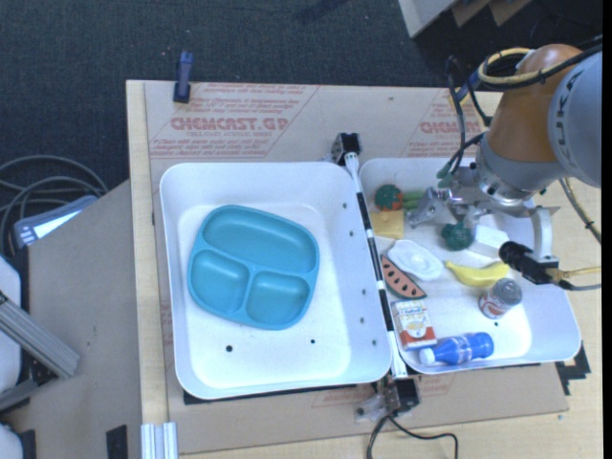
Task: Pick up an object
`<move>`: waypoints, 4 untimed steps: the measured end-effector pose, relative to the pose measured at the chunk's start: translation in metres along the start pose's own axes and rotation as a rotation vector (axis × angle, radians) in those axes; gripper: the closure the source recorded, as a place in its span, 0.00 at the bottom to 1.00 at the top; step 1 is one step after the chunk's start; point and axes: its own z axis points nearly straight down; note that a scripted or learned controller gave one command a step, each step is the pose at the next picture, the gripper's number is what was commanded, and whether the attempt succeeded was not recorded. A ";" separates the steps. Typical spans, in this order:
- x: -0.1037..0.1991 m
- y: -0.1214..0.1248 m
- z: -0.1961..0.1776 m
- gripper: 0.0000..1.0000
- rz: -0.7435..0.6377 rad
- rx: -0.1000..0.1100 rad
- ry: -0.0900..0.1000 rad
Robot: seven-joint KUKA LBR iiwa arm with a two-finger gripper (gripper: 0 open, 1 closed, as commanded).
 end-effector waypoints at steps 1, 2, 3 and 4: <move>-0.034 -0.001 0.041 0.00 -0.007 -0.016 0.006; -0.037 -0.003 0.034 1.00 -0.004 -0.010 0.000; 0.004 0.011 0.051 1.00 -0.002 -0.011 -0.001; 0.063 -0.002 -0.047 1.00 -0.002 -0.004 0.001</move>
